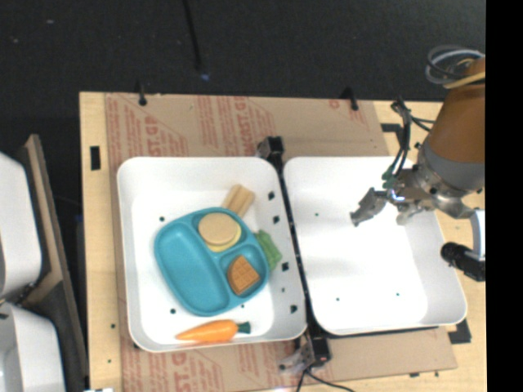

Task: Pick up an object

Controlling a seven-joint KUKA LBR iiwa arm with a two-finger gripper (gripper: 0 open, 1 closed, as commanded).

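Observation:
The left bin (pixel 139 219) holds a blue sectioned tray (pixel 192 272) with a round tan biscuit (pixel 221 229) and a brown waffle piece (pixel 243 274) on it. A tan wooden block (pixel 239 198) lies at the tray's far edge. A green piece (pixel 270 251) pokes out at its right side. An orange carrot (pixel 212 331) lies near the bin's front wall. My gripper (pixel 384 213) hangs over the right bin (pixel 368 300), well away from all these objects. It is open, with nothing between its fingers (pixel 362 211).
The arm's grey wrist and orange band (pixel 458 133) come in from the right over the right bin's far corner. A black clamp (pixel 270 148) sits between the bins at the back. Bare cardboard (pixel 204 125) lies behind the bins.

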